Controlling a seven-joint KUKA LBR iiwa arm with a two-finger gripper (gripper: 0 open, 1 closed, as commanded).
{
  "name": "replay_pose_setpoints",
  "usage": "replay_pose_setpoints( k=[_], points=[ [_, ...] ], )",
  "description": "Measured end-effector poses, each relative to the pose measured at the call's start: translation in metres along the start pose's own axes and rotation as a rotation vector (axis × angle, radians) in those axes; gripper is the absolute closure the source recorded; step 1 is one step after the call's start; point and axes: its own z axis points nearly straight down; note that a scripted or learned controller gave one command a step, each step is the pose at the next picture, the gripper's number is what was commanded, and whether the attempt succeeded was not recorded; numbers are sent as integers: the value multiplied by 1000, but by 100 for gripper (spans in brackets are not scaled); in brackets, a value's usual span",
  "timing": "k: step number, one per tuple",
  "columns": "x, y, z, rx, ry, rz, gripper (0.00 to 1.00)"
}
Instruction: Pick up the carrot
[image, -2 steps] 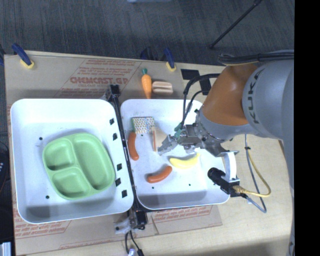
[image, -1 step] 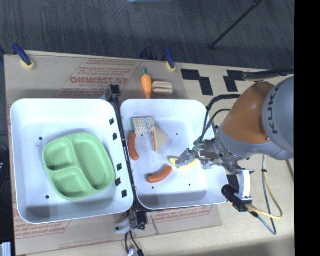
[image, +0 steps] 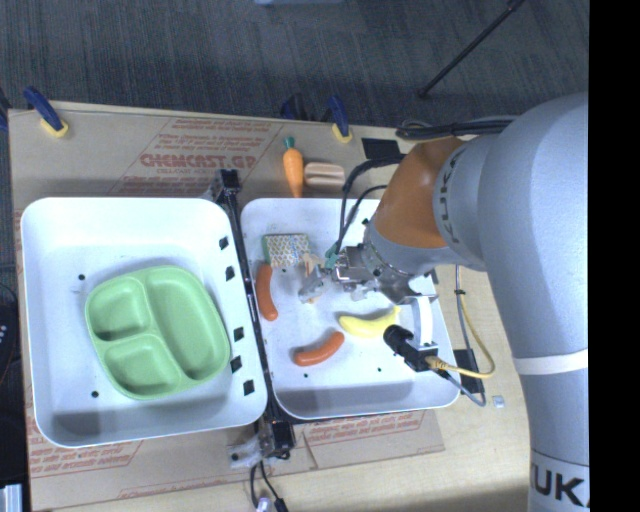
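Note:
The carrot (image: 292, 170), orange with a green top, lies on the cardboard just behind the right bin (image: 430, 390), outside both bins. My gripper (image: 317, 277) hangs low inside the right bin, near its middle and to the right of a reddish sausage (image: 266, 291). It is well in front of the carrot and apart from it. I see nothing held in the gripper. The arm's orange band and grey body cover the bin's right part.
A tan block (image: 324, 177) lies right beside the carrot. The right bin also holds a speckled sponge-like piece (image: 286, 247), a second sausage (image: 318, 348) and a yellow banana (image: 368, 322). A green divided plate (image: 155, 328) sits in the left bin (image: 40, 300).

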Motion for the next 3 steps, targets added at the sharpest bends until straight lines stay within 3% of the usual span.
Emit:
replay_pose_setpoints(
  k=[1,2,3],
  points=[
    [-32,-54,-23,0,0,-85,0],
    [-38,11,-59,-3,-1,-174,0],
    [-16,-54,10,-18,-6,-154,0]
  ],
)
